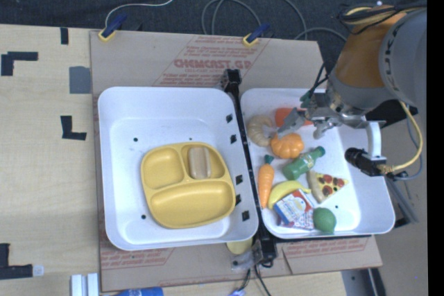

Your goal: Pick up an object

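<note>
The right bin [368,218] holds several toy foods: an orange pumpkin [286,145], a green bottle [303,163], a carrot [266,184], a banana [286,190], a pizza slice [326,184], a lime [324,220], a colourful packet [294,210], a beige piece [261,127] and a red-orange piece [284,114]. My gripper [309,118] hangs over the upper middle of this bin, just above and right of the pumpkin. Its fingers [292,120] stand spread apart with nothing between them.
The left bin [118,149] holds a yellow divided plate [186,185] with a tan bread-like piece [200,162] in one compartment. A black divider with clips [238,142] runs between the bins. Cables [243,3] lie behind the bins.
</note>
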Controlling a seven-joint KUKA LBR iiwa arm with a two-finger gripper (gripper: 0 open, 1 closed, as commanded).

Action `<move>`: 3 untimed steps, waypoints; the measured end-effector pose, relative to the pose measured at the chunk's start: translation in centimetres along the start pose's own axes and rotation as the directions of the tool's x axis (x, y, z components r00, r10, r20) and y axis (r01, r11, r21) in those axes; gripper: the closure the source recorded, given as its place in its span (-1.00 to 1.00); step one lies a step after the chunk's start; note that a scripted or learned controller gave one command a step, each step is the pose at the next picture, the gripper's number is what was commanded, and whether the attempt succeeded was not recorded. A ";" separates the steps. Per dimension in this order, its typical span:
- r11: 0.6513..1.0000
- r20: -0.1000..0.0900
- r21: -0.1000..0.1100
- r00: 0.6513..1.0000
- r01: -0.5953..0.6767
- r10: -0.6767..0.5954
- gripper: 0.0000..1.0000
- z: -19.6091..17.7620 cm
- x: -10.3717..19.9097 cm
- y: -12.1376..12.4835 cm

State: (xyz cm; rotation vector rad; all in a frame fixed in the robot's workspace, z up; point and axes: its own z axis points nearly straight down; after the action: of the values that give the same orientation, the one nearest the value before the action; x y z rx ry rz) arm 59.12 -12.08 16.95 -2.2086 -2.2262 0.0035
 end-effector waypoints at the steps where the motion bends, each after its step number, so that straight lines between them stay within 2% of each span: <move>1: 1.000 0.004 -0.016 1.000 -0.005 0.005 -1.00 6.9 1.2 -3.7; 2: 1.000 0.003 -0.008 1.000 -0.004 0.004 -1.00 8.0 1.6 2.1; 3: 1.000 0.001 -0.003 1.000 -0.005 0.005 1.00 7.0 1.7 1.9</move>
State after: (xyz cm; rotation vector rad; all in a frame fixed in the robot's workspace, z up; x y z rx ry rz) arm 60.92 -10.38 9.94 -2.2165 -2.2222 0.0006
